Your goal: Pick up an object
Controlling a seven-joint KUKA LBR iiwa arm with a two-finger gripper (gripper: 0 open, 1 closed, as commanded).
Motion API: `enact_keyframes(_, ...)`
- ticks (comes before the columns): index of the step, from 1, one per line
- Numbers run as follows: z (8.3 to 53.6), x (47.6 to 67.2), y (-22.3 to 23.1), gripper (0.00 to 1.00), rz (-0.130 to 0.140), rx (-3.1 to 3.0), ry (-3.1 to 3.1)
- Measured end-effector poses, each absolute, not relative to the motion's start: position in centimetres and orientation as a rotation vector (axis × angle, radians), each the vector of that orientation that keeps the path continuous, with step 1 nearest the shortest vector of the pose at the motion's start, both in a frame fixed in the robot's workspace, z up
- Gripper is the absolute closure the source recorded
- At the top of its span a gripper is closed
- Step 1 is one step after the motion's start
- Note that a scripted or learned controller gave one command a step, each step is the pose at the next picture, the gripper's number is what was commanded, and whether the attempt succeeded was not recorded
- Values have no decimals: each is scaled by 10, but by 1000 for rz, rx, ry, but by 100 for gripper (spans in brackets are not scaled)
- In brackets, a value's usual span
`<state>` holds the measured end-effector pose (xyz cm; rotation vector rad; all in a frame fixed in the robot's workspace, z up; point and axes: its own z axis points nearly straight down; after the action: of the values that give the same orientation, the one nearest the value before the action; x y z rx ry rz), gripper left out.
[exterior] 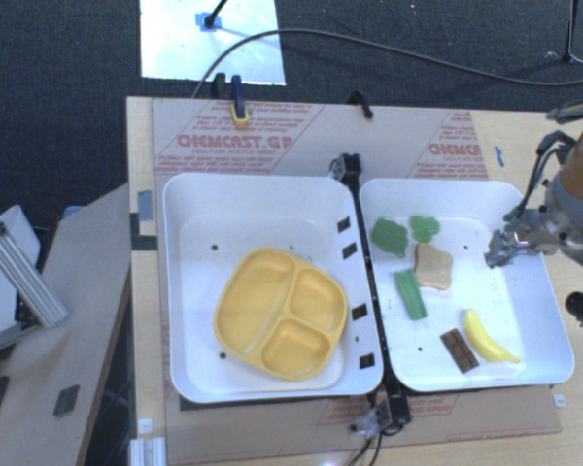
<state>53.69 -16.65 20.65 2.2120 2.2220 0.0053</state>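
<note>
Camera view, arm cut off at right, jaws' (pixel 498 251) spread indiscernible, above right bin (pixel 534 357) edge.

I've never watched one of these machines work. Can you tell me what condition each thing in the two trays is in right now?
yellow plate: lying flat in the left bin, compartments bare
banana: lying loose in the right bin
brown bar: flat, beside the banana
bread slice: flat, touching the green stick
two green leafy pieces: lying loose
gripper: over the right bin, holding nothing

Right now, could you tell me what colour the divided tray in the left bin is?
Yellow tray, seen in the camera view.
</note>
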Motion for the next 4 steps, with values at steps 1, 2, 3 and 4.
enact_keyframes(1,202,549,-115,100,5,2210,2232)
enact_keyframes(2,214,550,-56,100,5,2209,2233)
enact_keyframes(3,217,557,-12,100,4,2211,2231)
enact_keyframes(4,228,565,40,100,5,2210,2232)
